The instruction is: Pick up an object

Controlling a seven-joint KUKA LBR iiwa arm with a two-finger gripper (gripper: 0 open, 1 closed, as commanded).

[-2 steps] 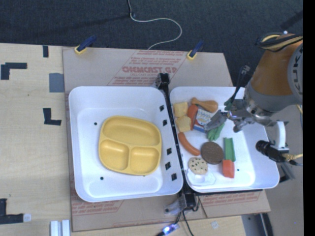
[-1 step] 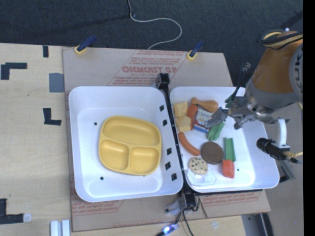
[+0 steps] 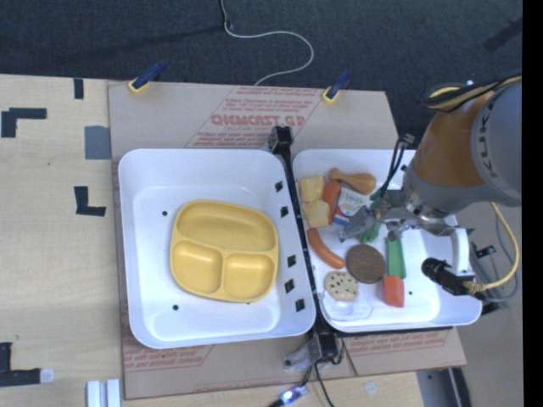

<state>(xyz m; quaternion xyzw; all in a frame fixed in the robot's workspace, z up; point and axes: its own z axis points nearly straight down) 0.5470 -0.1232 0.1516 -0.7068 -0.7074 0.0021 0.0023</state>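
The right bin (image 3: 441, 310) holds several toy foods. Yellow cheese blocks (image 3: 313, 190) lie at its left wall, with an orange sausage (image 3: 325, 248) below them. A chocolate-chip cookie (image 3: 342, 287) and a round brown patty (image 3: 366, 262) sit near the front. A carrot (image 3: 394, 276) with a green top lies to the right of the patty. An orange bread piece (image 3: 356, 179) and a small white carton (image 3: 348, 203) lie at the back. My gripper (image 3: 365, 224) is low in this bin, just above the patty and beside the carton. No object shows as lifted.
The left bin (image 3: 140, 227) holds a yellow divided plate (image 3: 225, 250). A black divider (image 3: 293, 227) runs between the bins. The grey and orange arm (image 3: 462, 155) covers the right bin's back right corner. Cardboard (image 3: 246, 117) lies under both bins.
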